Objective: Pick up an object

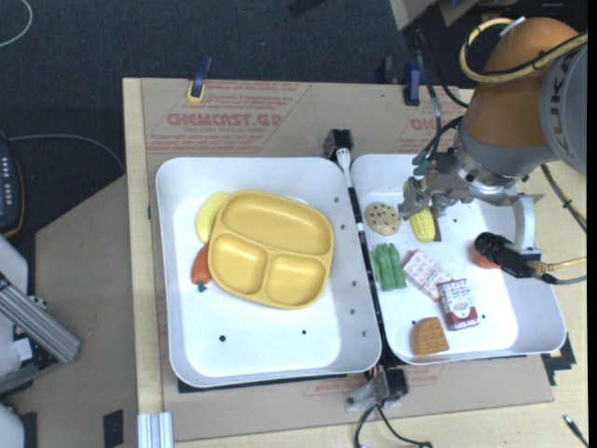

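Where the arm (522, 91) reaches in from the right, the claw (424, 202) is seen low over the back part of the right bin (522, 306), directly above the upper end of a yellow corn cob (423, 226). Whether the claw is spread or pressed together cannot be told, nor whether the cob is touched by it. The cob is laid in the bin's back left part, just beside a round speckled cookie (381, 217) on its left. Nearer the front, a green bundle of beans (388, 265) is placed close to the bin's left wall, with a pink-and-white packet (423, 271) just beside it and a red-and-white packet (459, 304) next to that one. A brown cracker (430, 336) is found near the front rim. A small red-orange thing (485, 256) is partly hidden toward the right. In the left bin (233, 348) a yellow divided tray (270, 248) is set, with a yellow fruit (210, 215) and an orange-red pepper (201, 267) partly covered at its left edge. Both bins are carried by a brown tabletop (233, 119).
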Action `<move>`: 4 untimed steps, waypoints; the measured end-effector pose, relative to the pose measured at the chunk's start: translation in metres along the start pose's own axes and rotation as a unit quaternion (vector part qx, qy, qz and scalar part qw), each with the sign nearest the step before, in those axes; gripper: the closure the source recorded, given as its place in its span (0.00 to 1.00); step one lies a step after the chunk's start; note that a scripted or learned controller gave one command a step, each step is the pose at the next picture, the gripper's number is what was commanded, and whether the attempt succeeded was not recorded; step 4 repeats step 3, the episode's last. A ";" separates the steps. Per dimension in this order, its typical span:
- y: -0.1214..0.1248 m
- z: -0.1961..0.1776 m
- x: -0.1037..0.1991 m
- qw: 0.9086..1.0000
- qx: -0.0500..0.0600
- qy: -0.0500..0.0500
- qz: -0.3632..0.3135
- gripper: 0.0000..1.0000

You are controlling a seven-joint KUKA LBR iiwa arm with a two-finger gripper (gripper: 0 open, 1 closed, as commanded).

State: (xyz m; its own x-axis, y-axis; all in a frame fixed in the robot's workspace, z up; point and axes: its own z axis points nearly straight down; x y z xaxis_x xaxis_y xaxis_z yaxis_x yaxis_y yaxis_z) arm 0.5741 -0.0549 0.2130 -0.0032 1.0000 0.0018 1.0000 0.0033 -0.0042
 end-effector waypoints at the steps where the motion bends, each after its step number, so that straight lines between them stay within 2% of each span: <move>1: -0.020 -0.018 0.018 1.000 -0.001 0.000 0.000 1.00; 2: -0.013 -0.018 0.010 1.000 -0.003 -0.001 0.002 1.00; 4: -0.011 -0.022 0.017 1.000 -0.003 -0.001 0.001 1.00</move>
